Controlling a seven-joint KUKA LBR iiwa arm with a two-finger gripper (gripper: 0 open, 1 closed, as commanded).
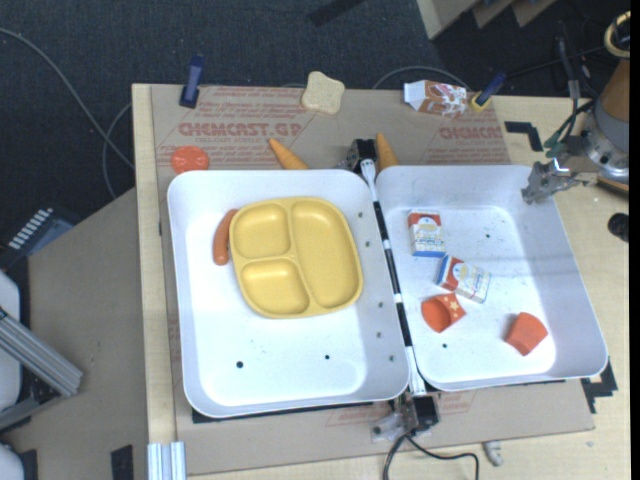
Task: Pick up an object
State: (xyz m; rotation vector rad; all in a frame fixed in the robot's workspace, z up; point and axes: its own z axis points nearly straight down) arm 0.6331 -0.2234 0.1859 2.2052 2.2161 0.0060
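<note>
Nearest, in the right white bin point(560, 268): an orange-red rounded block point(526, 332), an orange wedge-shaped piece point(441, 313), two small printed cartons point(466, 279) beyond. In the left white bin point(200, 298): a yellow three-compartment plastic tray point(296, 256), beside a reddish sausage-shaped toy point(221, 238). Farthest, over the right bin's far right corner: grey gripper point(545, 180), fingers' state impossible to tell.

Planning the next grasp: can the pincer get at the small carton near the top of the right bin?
Probably yes: the carton lies flat with bare floor around it, and the pincer sits at that bin's upper right rim.
</note>
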